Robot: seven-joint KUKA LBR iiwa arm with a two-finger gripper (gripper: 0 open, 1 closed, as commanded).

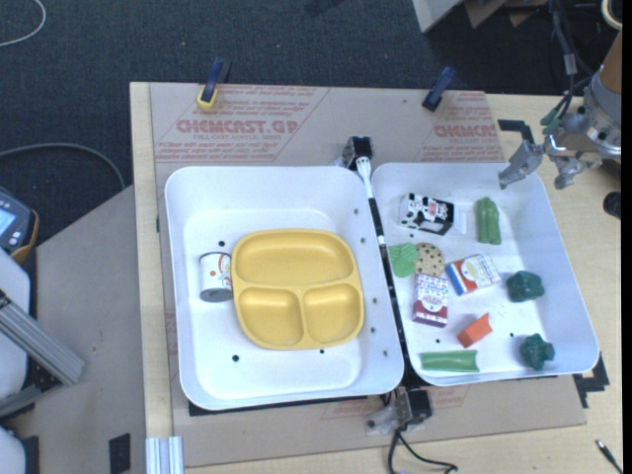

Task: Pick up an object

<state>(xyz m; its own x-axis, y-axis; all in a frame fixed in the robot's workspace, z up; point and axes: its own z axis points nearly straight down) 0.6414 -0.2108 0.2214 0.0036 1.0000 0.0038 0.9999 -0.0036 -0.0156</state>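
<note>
My gripper [536,176] hangs over the far right corner of the right bin [573,294], open, with nothing between its fingers. Below it in that bin lie a black-and-white cow toy [427,212], a light green upright piece [487,220], a green leaf shape [402,259], a speckled cookie [430,257], a small blue-and-red carton [471,274], a red-and-white carton [432,299], an orange wedge [475,330], two dark green broccoli pieces [524,285] [534,351] and a green pod [449,360]. The nearest things to the gripper are the upright green piece and the cow toy.
The left bin [188,215] holds a yellow divided plate [296,286] and a small can [214,276] on its side to the plate's left. A black clip [357,151] sits at the far end of the seam between the bins. Clamps [210,85] [438,89] hold the board's far edge.
</note>
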